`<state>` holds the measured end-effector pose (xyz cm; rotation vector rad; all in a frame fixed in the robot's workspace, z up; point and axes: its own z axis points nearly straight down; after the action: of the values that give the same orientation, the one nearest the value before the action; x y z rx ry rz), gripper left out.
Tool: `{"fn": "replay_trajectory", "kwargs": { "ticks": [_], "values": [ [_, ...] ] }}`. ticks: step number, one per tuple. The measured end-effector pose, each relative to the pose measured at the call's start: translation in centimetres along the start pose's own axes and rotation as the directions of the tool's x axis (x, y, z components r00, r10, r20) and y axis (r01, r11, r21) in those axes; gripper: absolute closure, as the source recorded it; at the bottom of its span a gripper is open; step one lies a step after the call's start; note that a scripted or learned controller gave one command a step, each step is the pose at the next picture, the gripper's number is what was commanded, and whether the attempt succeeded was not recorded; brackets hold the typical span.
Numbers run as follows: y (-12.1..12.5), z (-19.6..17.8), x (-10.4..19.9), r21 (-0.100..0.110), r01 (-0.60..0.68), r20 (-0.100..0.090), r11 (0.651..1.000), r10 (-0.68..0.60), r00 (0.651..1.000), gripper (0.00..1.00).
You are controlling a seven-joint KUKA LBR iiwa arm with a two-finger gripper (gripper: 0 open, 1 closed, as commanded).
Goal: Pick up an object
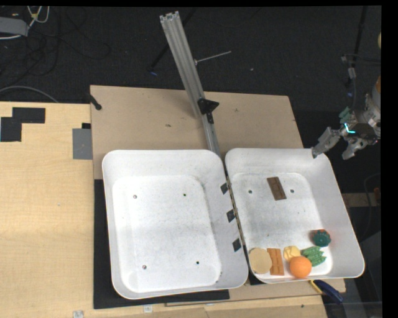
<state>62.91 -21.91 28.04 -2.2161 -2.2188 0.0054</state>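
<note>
Evidently nothing is picked yet: the pincer (336, 144) hangs spread and bare past the right bin's (348, 223) far corner; the orange (300, 267) lies well below it, untouched.

A robotics lab, plainly, and a test cell at that. Two shallow white bins (163, 223) sit side by side on a bare plywood table (249, 118), joined by small black clips (231, 215) along their shared edge. A slotted aluminium rail (186, 68) rises at a slant from behind them. On the far side, loose cables (37, 15) trail over a dark floor. To the left, a pale wooden surface (43, 211) carries black and grey patches. Toy-like plastic foods (292, 259) huddle in the right bin's near corner: props, not groceries.
</note>
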Motion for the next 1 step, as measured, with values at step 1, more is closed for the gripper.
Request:
{"fn": "replay_trajectory", "kwargs": {
  "ticks": [1],
  "values": [
    [0.08, -0.28, 0.05, -0.004, 0.004, 0.002, 1.000, -0.004, 1.000, 0.00]
  ]
}}
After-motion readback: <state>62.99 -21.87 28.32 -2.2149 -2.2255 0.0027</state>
